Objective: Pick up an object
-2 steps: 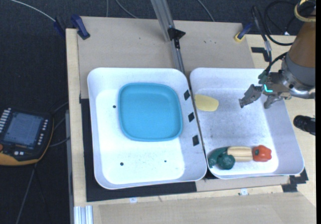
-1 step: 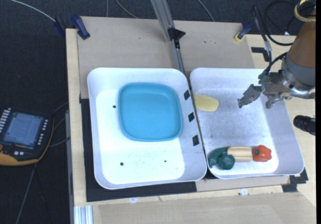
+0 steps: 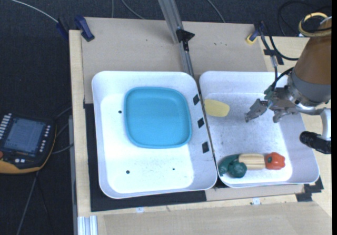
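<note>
Gripper (image 3: 266, 111) hangs over the right shallow white bin (image 3: 231, 139), fingers spread apart with nothing between them. Just to its left, apart from it, a pale yellow rounded piece (image 3: 216, 108) lies near the bin's left wall. Along the near wall lie a dark green lumpy object (image 3: 233, 167), a tan cylindrical block (image 3: 251, 162) and a red pepper-shaped toy (image 3: 274, 160), touching in a row. The left white bin (image 3: 108, 144) on the desk (image 3: 131, 44) holds a light blue square plastic plate (image 3: 157, 117).

Arm (image 3: 316, 65) cut off at the right edge. Desk (image 3: 158, 44) chopped at the bottom. Handheld pendant (image 3: 23, 142) clipped on the left.
</note>
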Robot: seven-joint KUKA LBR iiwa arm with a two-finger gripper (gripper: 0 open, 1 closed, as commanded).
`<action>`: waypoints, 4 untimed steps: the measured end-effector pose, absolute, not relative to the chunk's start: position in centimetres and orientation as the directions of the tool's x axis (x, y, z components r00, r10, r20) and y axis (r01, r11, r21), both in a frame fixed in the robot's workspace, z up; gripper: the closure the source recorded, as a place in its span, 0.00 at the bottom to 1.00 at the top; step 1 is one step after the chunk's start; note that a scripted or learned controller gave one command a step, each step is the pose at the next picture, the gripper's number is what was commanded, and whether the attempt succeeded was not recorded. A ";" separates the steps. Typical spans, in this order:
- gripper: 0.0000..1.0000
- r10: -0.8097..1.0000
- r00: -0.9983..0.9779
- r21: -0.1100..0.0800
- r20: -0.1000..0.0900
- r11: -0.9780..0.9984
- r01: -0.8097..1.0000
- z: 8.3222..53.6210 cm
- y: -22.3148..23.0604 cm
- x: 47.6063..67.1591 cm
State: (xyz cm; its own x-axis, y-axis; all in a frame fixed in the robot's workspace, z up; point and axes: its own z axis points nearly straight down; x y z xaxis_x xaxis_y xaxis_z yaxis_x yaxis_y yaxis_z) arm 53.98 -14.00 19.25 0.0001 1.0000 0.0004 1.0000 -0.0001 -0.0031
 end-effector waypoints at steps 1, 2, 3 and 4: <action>0.00 1.000 0.000 -0.005 0.001 0.000 1.000 13.5 -14.8 54.2; 0.00 1.000 0.000 -0.003 0.001 0.000 1.000 9.4 -14.8 54.1; 1.00 1.000 0.000 0.001 0.000 0.000 1.000 10.6 -14.8 54.2; 1.00 1.000 -0.001 0.004 -0.001 0.001 1.000 14.9 -14.4 54.1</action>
